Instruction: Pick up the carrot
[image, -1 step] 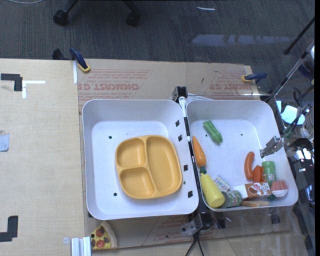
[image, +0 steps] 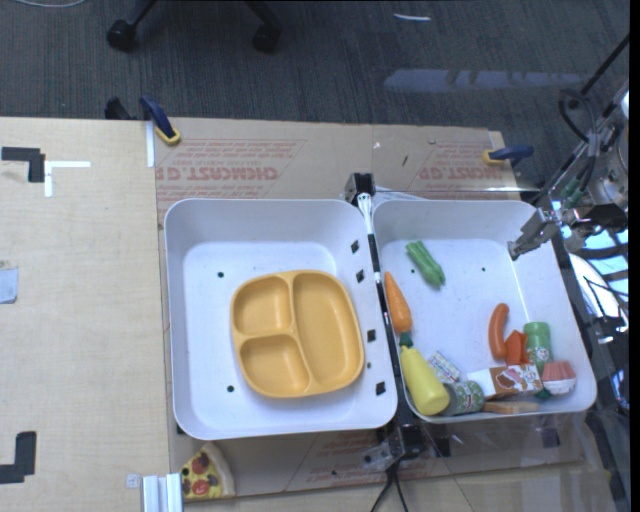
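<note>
In the camera view we saw the carrot (image: 398, 304) lying in the right bin (image: 470, 228), hard against its left wall, its orange body pointing up the frame and its green top toward the yellow bottle (image: 422, 384) just below it. We judged it a light, stiff plastic toy, smooth and probably slippery, tapering to a blunt tip; the thick middle of the orange body looked the best place to grip, though the wall beside it left little room for one finger. The jaws (image: 530, 238) hung over the bin's upper right corner, well apart from the carrot, and we could not tell whether they stood wide or narrow. A knobbly green pickle (image: 425, 263) lay near the middle, and a glossy sausage (image: 497, 330) rested by small packets at the lower right. The left bin (image: 195, 300) held a yellow divided plate (image: 297, 333), matte and rounded. Both bins sat on cardboard on the desk (image: 70, 300).
</note>
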